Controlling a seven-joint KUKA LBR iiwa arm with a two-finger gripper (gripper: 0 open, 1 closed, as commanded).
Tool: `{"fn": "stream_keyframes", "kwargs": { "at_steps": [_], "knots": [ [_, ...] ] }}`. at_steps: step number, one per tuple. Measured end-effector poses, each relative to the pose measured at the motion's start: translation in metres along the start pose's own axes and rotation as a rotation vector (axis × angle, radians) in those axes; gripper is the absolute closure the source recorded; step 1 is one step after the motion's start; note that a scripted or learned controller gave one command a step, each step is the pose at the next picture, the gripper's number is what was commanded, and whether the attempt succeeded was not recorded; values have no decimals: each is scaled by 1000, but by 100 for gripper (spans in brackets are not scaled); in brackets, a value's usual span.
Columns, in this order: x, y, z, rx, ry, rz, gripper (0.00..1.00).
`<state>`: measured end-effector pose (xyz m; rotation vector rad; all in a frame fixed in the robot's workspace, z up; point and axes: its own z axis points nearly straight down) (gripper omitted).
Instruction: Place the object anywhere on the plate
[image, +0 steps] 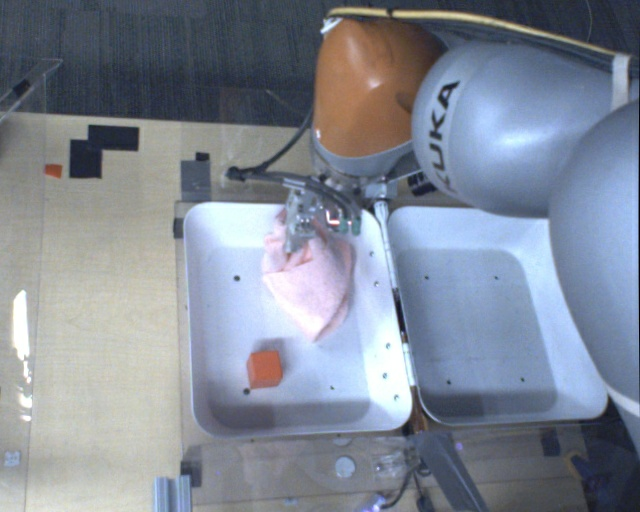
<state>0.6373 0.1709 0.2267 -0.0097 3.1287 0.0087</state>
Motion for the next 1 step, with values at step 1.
{"fn": "stream_keyframes", "kwargs": {
  "at_steps": [1],
  "knots": [
    [0,0,0,0,0,0,0]
  ]
}}
